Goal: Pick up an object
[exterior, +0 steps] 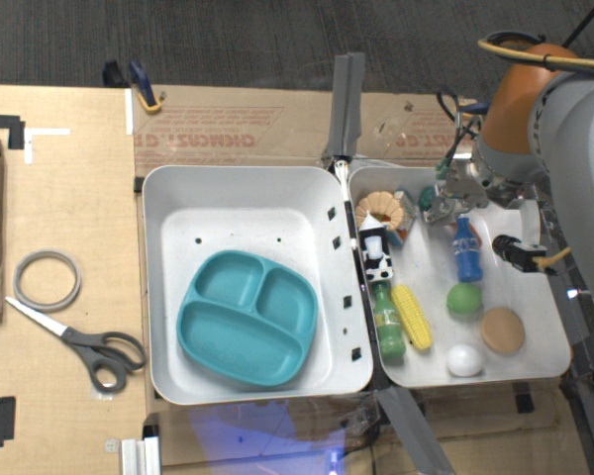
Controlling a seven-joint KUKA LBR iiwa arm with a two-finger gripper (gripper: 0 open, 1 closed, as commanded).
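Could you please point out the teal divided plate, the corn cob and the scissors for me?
teal divided plate [246, 317]: camera view, on its central divider.
corn cob [412, 317]: camera view, mid-length of the yellow cob.
scissors [71, 336]: camera view, at the blades' pivot.

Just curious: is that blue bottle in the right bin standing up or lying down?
Lying down. The blue bottle rests flat on the right bin's floor, lengthwise, just above the green ball.

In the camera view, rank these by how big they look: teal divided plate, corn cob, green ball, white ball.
1. Teal divided plate, by far the largest.
2. Corn cob.
3. Green ball and white ball: these look about alike, so no ranking between them.
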